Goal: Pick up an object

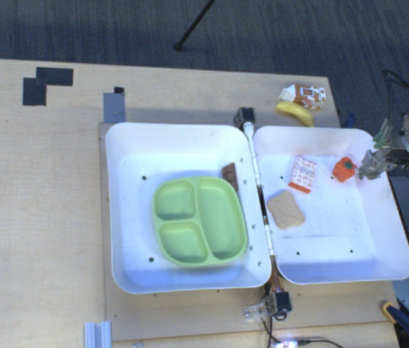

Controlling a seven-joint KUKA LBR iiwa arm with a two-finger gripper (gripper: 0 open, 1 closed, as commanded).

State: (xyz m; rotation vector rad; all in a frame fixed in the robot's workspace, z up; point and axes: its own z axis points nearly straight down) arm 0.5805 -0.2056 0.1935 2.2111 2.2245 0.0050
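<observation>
Orange toy [344, 169]: lies nearest, just beside my gripper [370, 167].
Grip state: I cannot tell.
My approach: centre over it, descend straight, avoiding right bin [378, 267] wall.

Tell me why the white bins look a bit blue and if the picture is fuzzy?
In the camera view, the left white plastic bin has a bluish shadow around the green divided plate, and the right white bin shades blue along its near wall. The small orange toy and the gripper look soft and slightly blurred.
</observation>
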